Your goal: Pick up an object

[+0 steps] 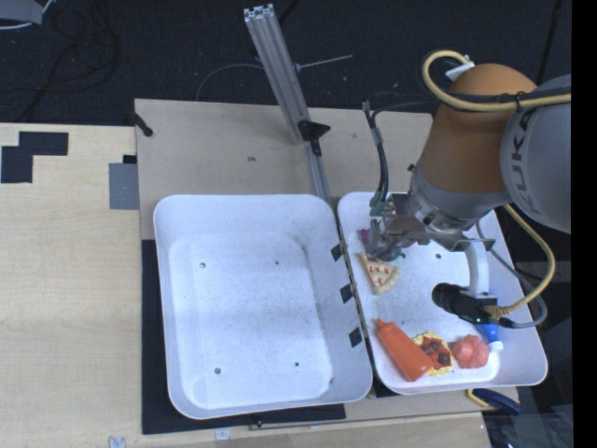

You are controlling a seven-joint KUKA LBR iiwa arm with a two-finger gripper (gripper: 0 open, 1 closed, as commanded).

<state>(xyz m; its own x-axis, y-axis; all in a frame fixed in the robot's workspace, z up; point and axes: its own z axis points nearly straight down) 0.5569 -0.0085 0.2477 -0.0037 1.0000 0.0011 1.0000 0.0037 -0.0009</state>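
My gripper (381, 241) hangs low in the right bin (522, 367), near its left wall. Just below the gripper lies a tan pizza-slice toy (379, 273) with red dots, close to or touching the fingertips. Nearer the front of the same bin an orange carrot-shaped toy (403, 348) lies at a slant. Beside it are a small yellow and dark red piece (434, 348) and a pink-red round toy (471, 351). A bit of blue (494, 346) peeks out at the pink toy's right.
The left bin (252, 306) stands beside the right one, with black clips (345, 292) on the shared wall. A slanted metal rail (284, 73) rises behind the bins. A black cylinder (462, 301) on the arm and yellow cable hang over the right bin.
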